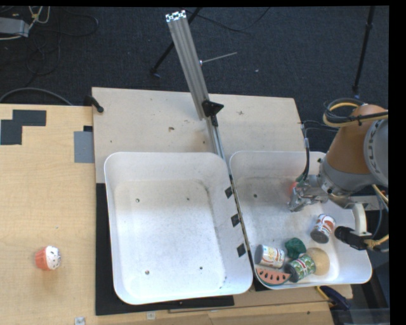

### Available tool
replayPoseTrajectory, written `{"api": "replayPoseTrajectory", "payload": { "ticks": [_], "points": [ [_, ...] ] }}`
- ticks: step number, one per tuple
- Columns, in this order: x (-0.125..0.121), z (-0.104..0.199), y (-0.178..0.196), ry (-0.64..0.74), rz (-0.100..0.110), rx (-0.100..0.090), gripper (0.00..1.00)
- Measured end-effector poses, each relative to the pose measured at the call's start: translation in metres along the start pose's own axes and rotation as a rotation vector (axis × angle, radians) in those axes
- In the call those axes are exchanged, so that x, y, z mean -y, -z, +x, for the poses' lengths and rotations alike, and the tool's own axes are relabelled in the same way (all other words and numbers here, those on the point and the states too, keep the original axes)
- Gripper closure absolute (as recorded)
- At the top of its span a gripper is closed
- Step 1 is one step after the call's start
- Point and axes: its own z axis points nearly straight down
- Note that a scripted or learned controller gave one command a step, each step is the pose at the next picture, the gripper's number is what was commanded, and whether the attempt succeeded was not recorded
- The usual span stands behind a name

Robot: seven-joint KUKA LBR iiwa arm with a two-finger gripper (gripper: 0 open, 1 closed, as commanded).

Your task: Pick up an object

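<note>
Over the right bin (279,166), the gripper (303,198) sits low near the far right side; honestly can't tell if it's open or closed. All the pickable stuff is piled at the near end: a can (323,227), jar (271,256), green can (303,265), green lump (294,246), melon slice (271,277). A small red toy (48,258) sits way off left on the wooden bench (44,190).

No text, brand or number can be read anywhere. The cans (271,255) below the gripper (301,198) carry printed labels, but the print is too small and blurred to make out. The checkered tag (176,15) atop the post bears only squares.
</note>
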Motion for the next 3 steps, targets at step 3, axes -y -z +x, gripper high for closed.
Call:
{"api": "replayPoseTrajectory", "payload": {
  "ticks": [3],
  "points": [
    [-0.012,-0.004,0.162,0.008,-0.006,0.002,1.00]
  ]
}}
